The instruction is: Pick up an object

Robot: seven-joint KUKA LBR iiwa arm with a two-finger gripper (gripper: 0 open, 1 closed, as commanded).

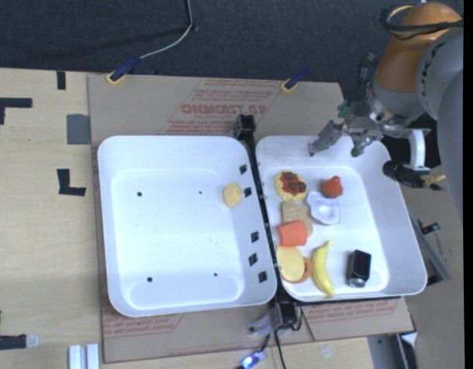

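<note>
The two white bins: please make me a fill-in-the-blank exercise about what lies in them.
1. The small round yellow piece lies alone in the ____ white bin.
2. The yellow banana lies between the round tan bun and the small ____ box.
3. The gripper hovers over the right white bin's ____ edge.

Missing words: left; black; far

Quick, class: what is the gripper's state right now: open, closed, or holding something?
Gripper: open, fingers spread, holding nothing, above the back rim of the right bin.
</note>
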